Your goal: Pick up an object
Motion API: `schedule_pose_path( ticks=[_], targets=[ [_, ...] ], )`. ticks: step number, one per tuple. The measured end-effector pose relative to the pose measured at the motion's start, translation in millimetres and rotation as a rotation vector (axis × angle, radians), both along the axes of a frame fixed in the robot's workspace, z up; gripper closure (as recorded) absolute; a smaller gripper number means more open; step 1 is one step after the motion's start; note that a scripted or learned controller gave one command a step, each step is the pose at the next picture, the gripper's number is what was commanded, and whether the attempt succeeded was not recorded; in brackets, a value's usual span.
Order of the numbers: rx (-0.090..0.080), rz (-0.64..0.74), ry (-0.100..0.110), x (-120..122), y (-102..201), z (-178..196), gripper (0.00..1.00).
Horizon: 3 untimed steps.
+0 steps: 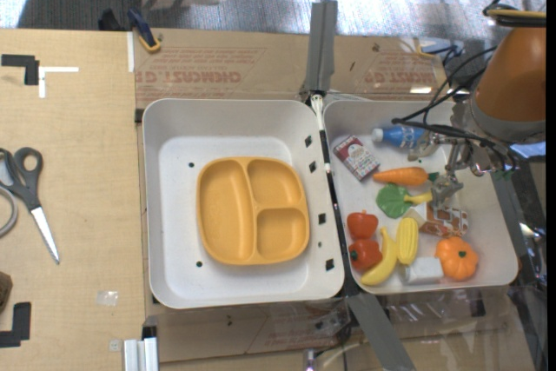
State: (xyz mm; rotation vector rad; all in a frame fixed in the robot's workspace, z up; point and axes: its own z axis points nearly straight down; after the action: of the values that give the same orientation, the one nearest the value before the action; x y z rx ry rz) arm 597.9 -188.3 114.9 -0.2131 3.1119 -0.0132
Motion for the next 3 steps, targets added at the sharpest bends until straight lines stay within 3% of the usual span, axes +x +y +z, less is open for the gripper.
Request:
schedule_pose_path(
  ticks=[1,2,3],
  targets=[
    [0.009,-0.163,0.019,1.2,63.3,-22.0,0.0],
    [0.011,-0.341,0.018,-48.8,24.1,-22.3,0.0],
    [0.012,-0.473,0.017,-17.3,66.3,-22.5,0.0]
  ],
)
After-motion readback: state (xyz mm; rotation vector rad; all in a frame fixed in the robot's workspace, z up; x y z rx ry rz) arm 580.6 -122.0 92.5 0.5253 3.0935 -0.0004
